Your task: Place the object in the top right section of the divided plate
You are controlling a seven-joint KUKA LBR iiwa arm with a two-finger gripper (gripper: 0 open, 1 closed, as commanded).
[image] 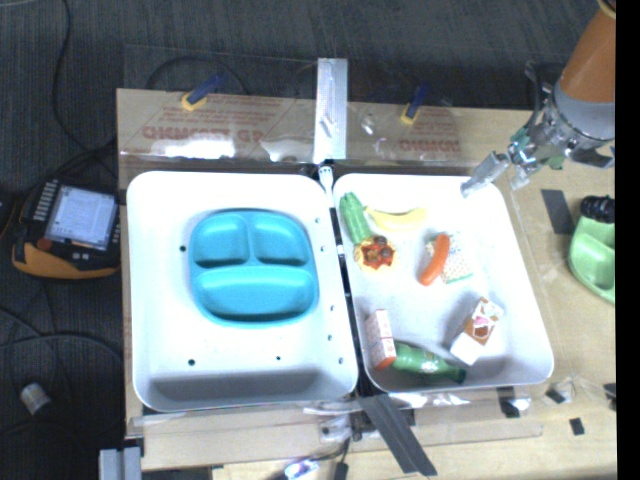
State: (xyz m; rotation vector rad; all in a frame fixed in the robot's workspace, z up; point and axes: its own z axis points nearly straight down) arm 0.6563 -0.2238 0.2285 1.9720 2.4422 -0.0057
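A wooden bench (140, 128) on dark carpet bears 2 white bins. The left bin (160, 348) holds a blue divided plate (252, 266); its top right section lies bare. The right bin (525, 298) holds a banana (397, 214), cucumber (354, 218), hot dog (434, 258), green bottle (427, 365) and small cartons. The gripper (487, 173) hangs over that bin's upper right corner, grasping nothing; its spread cannot be told.

My view was evenly lit from above, bright on both white bins (240, 378), which nearly washed out. Glare streaked the clear sheet (250, 128) behind them. Shadows were soft; fine detail was blurry.
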